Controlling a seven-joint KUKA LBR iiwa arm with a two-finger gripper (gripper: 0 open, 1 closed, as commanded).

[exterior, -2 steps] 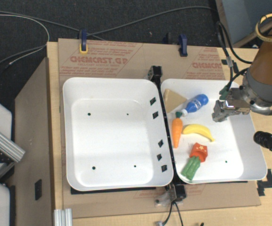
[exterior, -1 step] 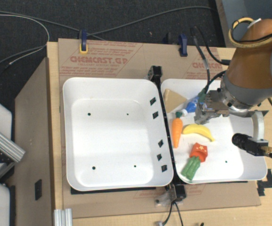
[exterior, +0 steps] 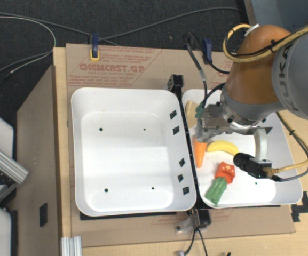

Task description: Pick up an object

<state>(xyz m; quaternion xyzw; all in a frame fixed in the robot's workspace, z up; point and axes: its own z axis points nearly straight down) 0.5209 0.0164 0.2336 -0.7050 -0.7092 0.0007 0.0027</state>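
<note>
Right bin (exterior: 282, 196): arm hides end effector (exterior: 213, 129), carrot (exterior: 199, 153) top.

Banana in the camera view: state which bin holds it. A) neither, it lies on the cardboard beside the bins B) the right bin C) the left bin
B: the banana lies in the right bin, just below the gripper, with the orange carrot to its left and the red and green pieces beneath it.
</note>
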